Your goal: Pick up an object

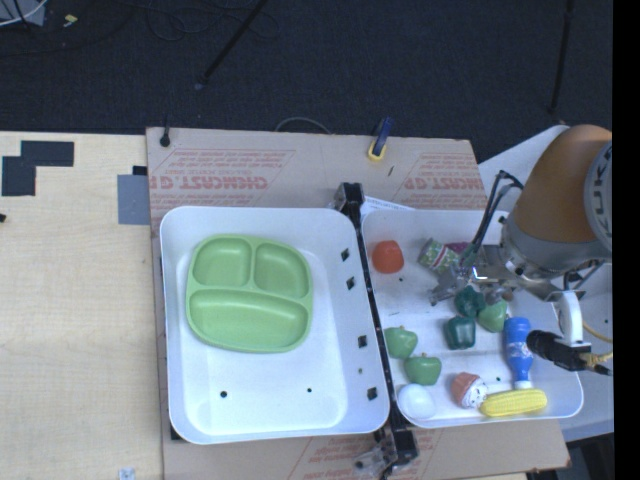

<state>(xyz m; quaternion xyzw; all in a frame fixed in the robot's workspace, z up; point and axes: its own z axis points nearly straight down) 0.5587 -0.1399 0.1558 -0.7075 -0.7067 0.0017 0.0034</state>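
1. The pale wooden bench (70, 318) fills the left and near part of the scene; beyond its far edge lies dark carpeted floor (330, 53) crossed by thin black cables (235, 33).
2. A brown cardboard sheet printed with red lettering (250, 173) lies on the bench under both bins, with a blue and yellow clamp (380, 140) at its far edge.
3. Dark grey rectangular patches (40, 163) mark the bench top at far left.
4. The left shallow white plastic bin (260, 398) holds a light green divided plastic plate with three compartments (249, 293), lying flat toward the bin's far left.
5. The right shallow white plastic bin (395, 223) touches the left one along a black clipped seam (362, 298).
6. In the right bin, an orange-red rounded toy (388, 257) sits near its far left corner, well apart from the gripper.
7. Two green toy peppers (412, 356) lie near the seam, and a white ball (416, 400) sits at the near left corner.
8. A yellow toy corn cob (514, 402) lies along the near wall, just beside a small red and white object (466, 388) and a blue and white toy bottle (517, 348).
9. A crumpled green and pink packet (438, 255) lies by the far wall.
10. The grey arm with its orange band (560, 193) reaches in from the right, and its two-finger gripper (462, 286) is low over the middle of the right bin.
11. Dark green toy pieces (464, 318) sit just beside the gripper; I cannot tell how far its fingers are parted or whether anything is between them.
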